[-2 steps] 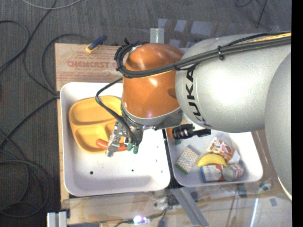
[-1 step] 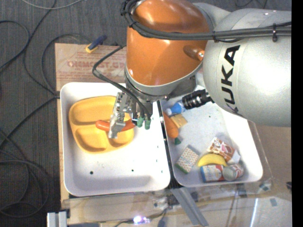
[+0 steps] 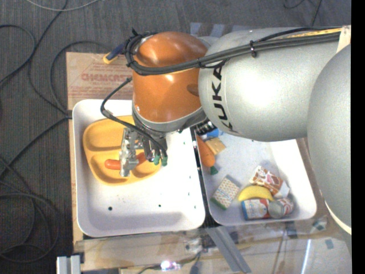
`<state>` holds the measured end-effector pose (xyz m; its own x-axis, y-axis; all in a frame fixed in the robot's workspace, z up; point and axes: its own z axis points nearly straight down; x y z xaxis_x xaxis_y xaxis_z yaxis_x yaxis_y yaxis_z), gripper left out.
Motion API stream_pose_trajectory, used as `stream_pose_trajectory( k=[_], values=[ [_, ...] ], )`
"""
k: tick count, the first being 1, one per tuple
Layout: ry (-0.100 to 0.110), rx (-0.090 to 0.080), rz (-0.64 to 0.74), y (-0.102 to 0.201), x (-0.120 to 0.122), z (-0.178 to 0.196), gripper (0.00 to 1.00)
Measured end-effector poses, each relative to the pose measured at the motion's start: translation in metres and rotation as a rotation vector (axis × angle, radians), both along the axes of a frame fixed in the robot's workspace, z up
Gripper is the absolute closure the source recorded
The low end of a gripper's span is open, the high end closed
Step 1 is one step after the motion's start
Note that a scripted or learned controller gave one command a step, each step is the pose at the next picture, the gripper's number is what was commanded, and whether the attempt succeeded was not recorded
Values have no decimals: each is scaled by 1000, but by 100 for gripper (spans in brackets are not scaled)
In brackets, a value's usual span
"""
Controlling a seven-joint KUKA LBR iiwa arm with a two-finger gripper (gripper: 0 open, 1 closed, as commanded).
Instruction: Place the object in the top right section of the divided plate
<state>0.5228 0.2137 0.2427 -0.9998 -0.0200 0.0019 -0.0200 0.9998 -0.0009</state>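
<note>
A yellow divided plate (image 3: 98,138) lies in the left white bin (image 3: 142,207). A red-orange object (image 3: 112,164), shaped like a small carrot or pepper, lies in the plate's lower section. My gripper (image 3: 132,158) hangs over the right side of the plate, right beside that object. Its metal fingers (image 3: 126,156) point down at the plate's right part. The arm's orange band and grey body cover the plate's upper right part.
The right bin (image 3: 302,170) holds a banana (image 3: 255,193), a red and white packet (image 3: 268,179), a patterned block (image 3: 226,192), a can (image 3: 251,209), a grey item (image 3: 279,207) and an orange item (image 3: 206,153). Cardboard (image 3: 97,79) lies behind the left bin.
</note>
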Motion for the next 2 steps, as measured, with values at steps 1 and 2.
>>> stream_pose_trajectory(
  k=[1, 2],
  values=[
    [0, 0, -80, -88, -12, -11, 100],
    [0, 1, -68, -27, 26, -13, 100]
  ],
)
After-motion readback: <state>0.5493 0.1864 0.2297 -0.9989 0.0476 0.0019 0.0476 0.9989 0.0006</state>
